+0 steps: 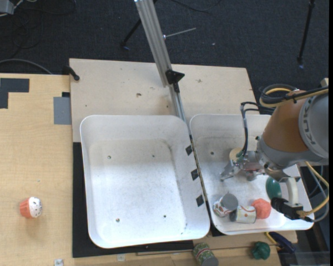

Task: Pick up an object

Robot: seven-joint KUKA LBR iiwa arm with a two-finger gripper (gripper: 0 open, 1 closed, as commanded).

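In the right bin [211,132], several small objects lie near the front edge: a grey cylinder [229,201], a red ball [261,208], a white cup-like item with coloured marks [244,215] and a small white piece [218,208]. A green object [273,187] sits by the right wall, partly under the arm. My gripper [237,168] hangs low over the middle of this bin, just behind the grey cylinder and apart from it. Nothing visible hangs from the gripper. A pale yellowish bit [233,155] shows right at the gripper.
The left bin [100,132] stands beside the right one, with a slanted metal rail [161,54] rising from the divider between them. A red and white toy [30,208] lies on the wooden bench at far left. Two green items [202,254] [261,250] lie in front of the bins.
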